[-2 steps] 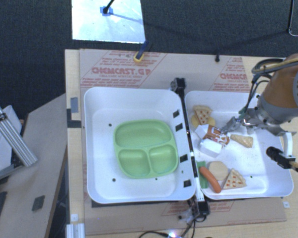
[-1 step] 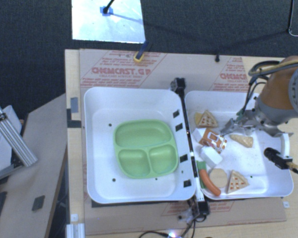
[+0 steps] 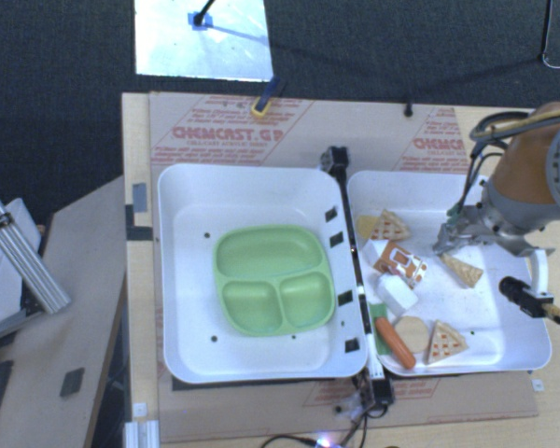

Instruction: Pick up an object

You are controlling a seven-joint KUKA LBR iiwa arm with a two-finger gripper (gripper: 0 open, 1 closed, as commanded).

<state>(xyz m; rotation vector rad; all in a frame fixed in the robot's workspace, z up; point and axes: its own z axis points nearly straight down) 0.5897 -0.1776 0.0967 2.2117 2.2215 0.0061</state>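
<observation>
The gripper [image 3: 451,239] hangs low in the right bin [image 3: 523,348], just beside a toast wedge [image 3: 463,271]; whether it is open cannot be told. Left of it lie an orange-and-white packet [image 3: 402,265] (print unreadable), pizza slices and a carrot [image 3: 394,343]. The left bin holds a green tray [image 3: 269,279]. Cardboard [image 3: 226,131] beyond reads "CHEMCAST".

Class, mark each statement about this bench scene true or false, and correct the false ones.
1. The green tray lies in the left bin. True.
2. The carrot lies on the green tray. False: it lies in the right bin, near the front.
3. The gripper is over the right bin. True.
4. The green tray has one compartment. False: three.
5. The food pieces are in the left bin. False: right bin.
</observation>
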